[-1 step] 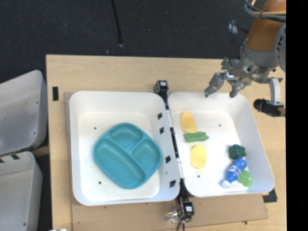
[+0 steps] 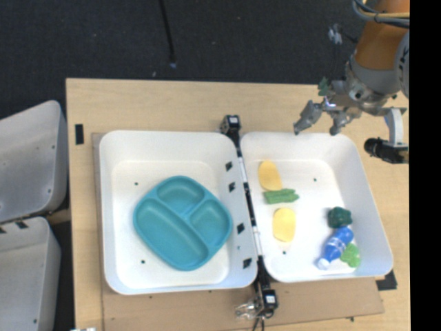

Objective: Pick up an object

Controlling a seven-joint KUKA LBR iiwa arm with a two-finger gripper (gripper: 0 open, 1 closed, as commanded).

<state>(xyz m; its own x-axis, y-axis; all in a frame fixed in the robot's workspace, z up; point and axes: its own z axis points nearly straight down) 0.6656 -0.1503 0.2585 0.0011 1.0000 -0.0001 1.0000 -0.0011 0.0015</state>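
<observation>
My gripper (image 2: 318,124) hangs above the far rim of the right bin (image 2: 365,158), fingers spread wide, holding nothing. Well below and left of it, in the left bin (image 2: 110,185), I see a smooth teal tray (image 2: 181,221) with three compartments. Nearer, below the gripper, lie two rounded yellow pieces (image 2: 270,175) (image 2: 284,224) flanking a green pod (image 2: 280,196). Below and to its right lie a blue bottle (image 2: 335,247), a knobbly dark-green lump (image 2: 338,217) and a light-green bit (image 2: 351,256).
</observation>
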